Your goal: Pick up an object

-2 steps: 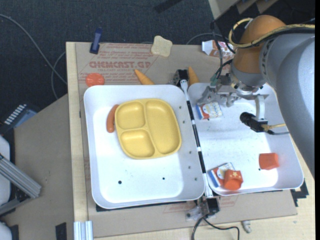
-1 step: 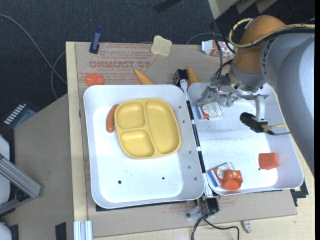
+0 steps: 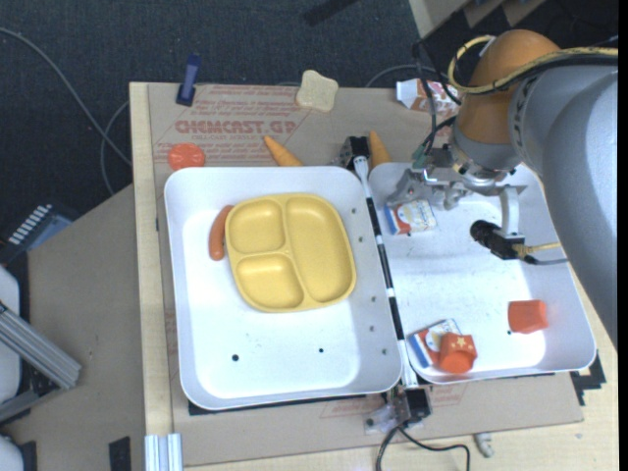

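White plastic makes up both bins, and my claw [image 3: 429, 186] hangs over the right bin [image 3: 466, 287], near its eleven o'clock corner. From this slanted look down I cannot tell how far my claw is open, nor whether it has hold of anything. Just beside it, toward seven o'clock, a small white packet [image 3: 412, 216] with red and blue print lies on the bin floor, close to the wall between the bins. Whether I touch it I cannot tell. An orange-red block [image 3: 528, 315] sits at about four o'clock in the same bin, well apart from me. In the seven o'clock corner another printed packet [image 3: 428, 340] lies with a small orange piece [image 3: 457, 354] against it.

My neighbouring left bin [image 3: 285, 356] bears a yellow divided plate [image 3: 290, 251] a little toward twelve from its middle, with a reddish sausage [image 3: 217, 234] just beside the plate's nine o'clock edge. On the brown board [image 3: 235, 116] past the bins' twelve o'clock side lie a carrot [image 3: 283, 152], a slice of bread [image 3: 317, 89] and an orange disc [image 3: 183, 155].
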Controlling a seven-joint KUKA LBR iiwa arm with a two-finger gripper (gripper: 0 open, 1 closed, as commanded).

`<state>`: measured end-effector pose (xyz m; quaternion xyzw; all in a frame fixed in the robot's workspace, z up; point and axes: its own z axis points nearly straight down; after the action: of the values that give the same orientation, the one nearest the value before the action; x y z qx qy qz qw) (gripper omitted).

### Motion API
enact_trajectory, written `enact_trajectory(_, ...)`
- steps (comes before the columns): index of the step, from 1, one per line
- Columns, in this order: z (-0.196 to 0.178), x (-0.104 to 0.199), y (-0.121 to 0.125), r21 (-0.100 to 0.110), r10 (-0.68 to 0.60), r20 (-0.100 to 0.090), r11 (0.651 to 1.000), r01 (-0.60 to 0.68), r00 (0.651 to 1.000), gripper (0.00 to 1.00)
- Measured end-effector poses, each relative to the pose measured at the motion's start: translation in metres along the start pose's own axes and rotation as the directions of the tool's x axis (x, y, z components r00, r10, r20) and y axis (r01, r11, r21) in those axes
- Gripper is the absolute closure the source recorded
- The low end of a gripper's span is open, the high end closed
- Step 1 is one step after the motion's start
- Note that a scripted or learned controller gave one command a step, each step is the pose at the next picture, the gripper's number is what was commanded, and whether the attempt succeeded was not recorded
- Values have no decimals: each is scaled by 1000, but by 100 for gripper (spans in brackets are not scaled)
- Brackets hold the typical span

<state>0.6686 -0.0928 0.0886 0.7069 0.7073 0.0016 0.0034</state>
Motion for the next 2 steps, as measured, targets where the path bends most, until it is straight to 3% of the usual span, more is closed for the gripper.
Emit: enact_trajectory(2, 0, -6, 1, -2, 0, -3, 1000, 0, 1000, 0)
